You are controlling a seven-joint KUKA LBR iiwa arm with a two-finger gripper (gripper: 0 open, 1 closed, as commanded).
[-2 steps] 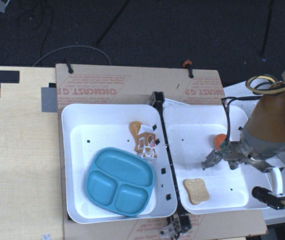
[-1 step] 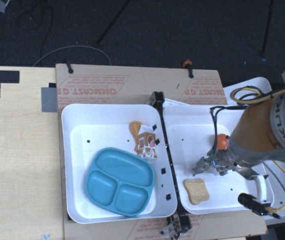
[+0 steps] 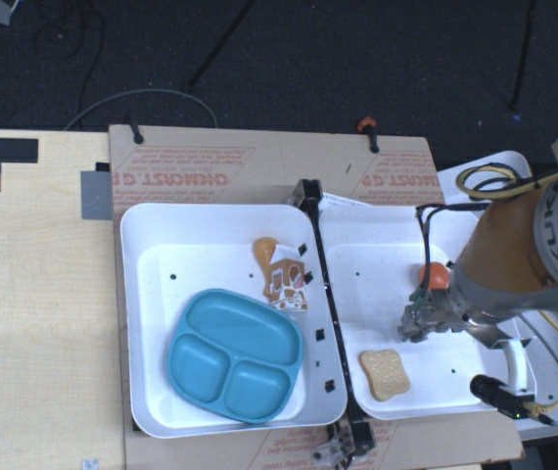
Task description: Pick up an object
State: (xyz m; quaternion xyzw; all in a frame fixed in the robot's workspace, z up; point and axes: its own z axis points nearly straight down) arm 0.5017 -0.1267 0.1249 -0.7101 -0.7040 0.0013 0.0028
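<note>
Toast slice (image 3: 385, 373), lying flat near the right bin's (image 3: 377, 262) front edge just below the end effector (image 3: 416, 323), looks light, stiff and thin, best pinched across its short edges, though whether that end effector grips anything I cannot tell.

The cardboard sheet (image 3: 259, 164) under the bins bears red upside-down print, seemingly "CHEMCOST", printed twice along its far edge.

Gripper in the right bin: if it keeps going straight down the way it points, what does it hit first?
Likely bare floor of the right white bin. The gripper points down, up and right of the tan toast-shaped slice; height is unclear.
</note>
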